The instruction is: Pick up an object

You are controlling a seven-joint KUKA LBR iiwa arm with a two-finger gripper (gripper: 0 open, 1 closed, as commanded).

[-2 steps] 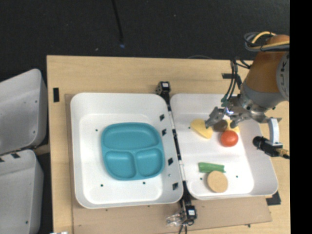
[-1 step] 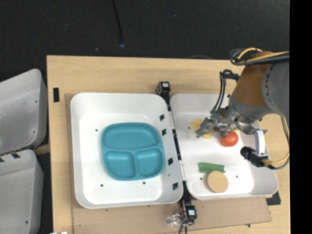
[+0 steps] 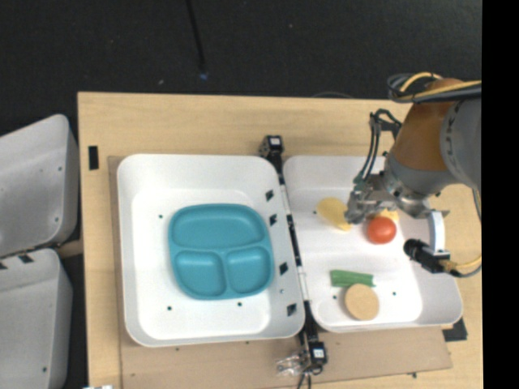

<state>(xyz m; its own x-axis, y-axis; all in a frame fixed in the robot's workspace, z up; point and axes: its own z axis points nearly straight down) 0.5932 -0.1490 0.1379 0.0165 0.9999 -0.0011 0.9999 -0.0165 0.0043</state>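
The right bin (image 3: 324, 181) holds a yellow piece (image 3: 332, 212), a red tomato-like ball (image 3: 381, 231), a green strip (image 3: 351, 279) and a round tan disc (image 3: 362, 303). My gripper (image 3: 362, 207) hangs low over the bin's upper middle, between the yellow piece and the red ball, close to both. The wrist blocks the view of its tips. A further bit of yellow peeks out just right of the gripper, above the red ball.
In the left bin (image 3: 146, 185) lies a blue divided plate (image 3: 220, 250). A raised ridge with black clips (image 3: 285, 233) separates the two bins. A black cable connector (image 3: 422, 254) sticks out from the arm near the right bin's right side.
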